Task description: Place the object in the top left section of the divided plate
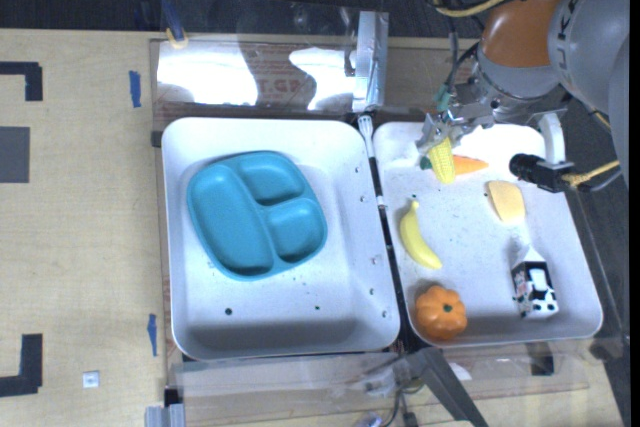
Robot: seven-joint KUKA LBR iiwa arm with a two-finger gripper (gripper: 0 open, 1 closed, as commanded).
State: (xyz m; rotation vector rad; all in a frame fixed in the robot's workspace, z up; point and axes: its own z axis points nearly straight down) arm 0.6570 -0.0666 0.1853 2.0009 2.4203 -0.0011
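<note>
Hanging over the right bin's (580, 315) far corner, my gripper (441, 128) is just above the corn (440, 160) — I cannot tell if it pinches it.

We cannot tell whether the gripper (441, 130) grips the corn cob (441, 160), and the arm (570, 5) runs off the right edge.

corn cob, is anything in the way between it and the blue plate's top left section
Only the two bins' adjoining rims lie between. The corn cob sits at the gripper in the right bin's far corner; the divided plate lies in the left bin, nothing in its sections.
</note>
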